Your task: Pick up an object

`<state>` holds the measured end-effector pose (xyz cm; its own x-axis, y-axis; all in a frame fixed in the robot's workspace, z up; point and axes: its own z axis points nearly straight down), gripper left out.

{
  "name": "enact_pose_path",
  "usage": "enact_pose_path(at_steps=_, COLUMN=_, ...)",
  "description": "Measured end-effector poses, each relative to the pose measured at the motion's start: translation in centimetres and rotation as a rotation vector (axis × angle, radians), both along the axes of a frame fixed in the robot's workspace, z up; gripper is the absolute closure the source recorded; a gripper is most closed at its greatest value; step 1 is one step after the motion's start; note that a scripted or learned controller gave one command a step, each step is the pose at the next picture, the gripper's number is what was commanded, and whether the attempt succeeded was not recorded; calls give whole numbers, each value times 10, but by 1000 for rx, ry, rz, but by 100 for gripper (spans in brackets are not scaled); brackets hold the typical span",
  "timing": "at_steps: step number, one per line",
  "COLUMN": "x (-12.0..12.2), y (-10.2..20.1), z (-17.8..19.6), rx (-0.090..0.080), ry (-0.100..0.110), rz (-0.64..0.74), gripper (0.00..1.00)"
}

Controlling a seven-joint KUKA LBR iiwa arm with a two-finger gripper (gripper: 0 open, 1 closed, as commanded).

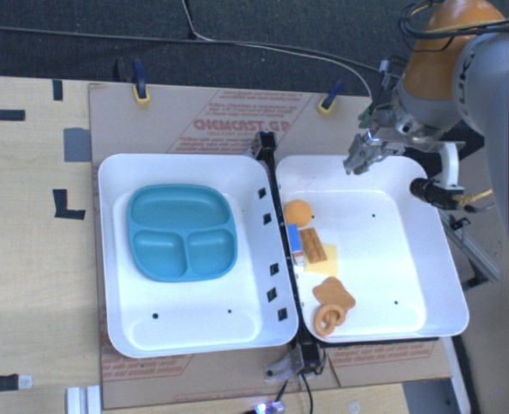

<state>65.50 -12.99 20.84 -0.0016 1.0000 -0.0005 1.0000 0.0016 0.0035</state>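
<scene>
The gripper (359, 163) hovers at the right bin's (410, 257) twelve o'clock rim, fingers narrow and holding nothing; an orange ball (298, 211) lies toward nine o'clock

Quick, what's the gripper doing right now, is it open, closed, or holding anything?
Gripper: above the far rim of the right bin, nothing visible between its fingers; open or closed cannot be told from this view.

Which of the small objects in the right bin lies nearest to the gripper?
The round orange ball: it lies closer to the gripper than the yellow block or the tan pretzel-shaped piece.
</scene>
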Motion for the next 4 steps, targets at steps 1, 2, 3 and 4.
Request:
enact_pose_path(at_steps=1, x=-5, y=-7, z=49, rx=-1, ry=0, rz=0, gripper=100)
enact_pose_path(at_steps=2, x=-28, y=41, z=53, rx=2, ry=5, rz=3, gripper=100)
enact_pose_path(at_steps=3, x=-50, y=84, z=39, rx=1, ry=7, rz=2, gripper=100)
enact_pose_path(at_steps=4, x=-65, y=134, z=23, rx=1, ry=7, rz=3, gripper=100)
